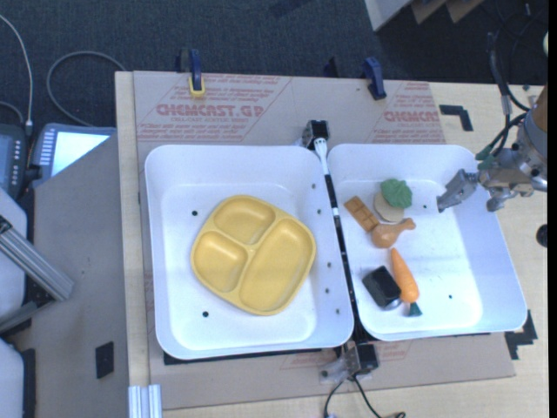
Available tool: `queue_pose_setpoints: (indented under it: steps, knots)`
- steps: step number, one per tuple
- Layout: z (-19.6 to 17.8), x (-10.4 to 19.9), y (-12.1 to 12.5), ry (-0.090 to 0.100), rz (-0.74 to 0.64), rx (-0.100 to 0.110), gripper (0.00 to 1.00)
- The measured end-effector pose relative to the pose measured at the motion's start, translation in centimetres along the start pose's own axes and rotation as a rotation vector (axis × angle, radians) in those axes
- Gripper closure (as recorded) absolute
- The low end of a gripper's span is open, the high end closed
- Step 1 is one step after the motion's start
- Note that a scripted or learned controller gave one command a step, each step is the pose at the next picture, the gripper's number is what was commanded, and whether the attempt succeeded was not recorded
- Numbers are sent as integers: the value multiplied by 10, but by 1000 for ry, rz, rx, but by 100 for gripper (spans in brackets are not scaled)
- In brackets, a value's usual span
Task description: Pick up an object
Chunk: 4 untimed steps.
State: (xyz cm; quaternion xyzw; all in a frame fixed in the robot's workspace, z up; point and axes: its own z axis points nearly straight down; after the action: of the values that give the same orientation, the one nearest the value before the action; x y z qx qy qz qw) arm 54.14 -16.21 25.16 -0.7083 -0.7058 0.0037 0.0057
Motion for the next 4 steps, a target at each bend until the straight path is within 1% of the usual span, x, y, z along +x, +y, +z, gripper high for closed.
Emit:
queue_pose_setpoints:
  steps: [1,2,3,4]
  knots:
    - [-7,0,2,-3,-4,-13,0]
    - [40,6,9,-1,-4,-7,0]
    - [104,10,12,0,-3,-6,0]
    - [162,6,4,-1,-3,-8,0]
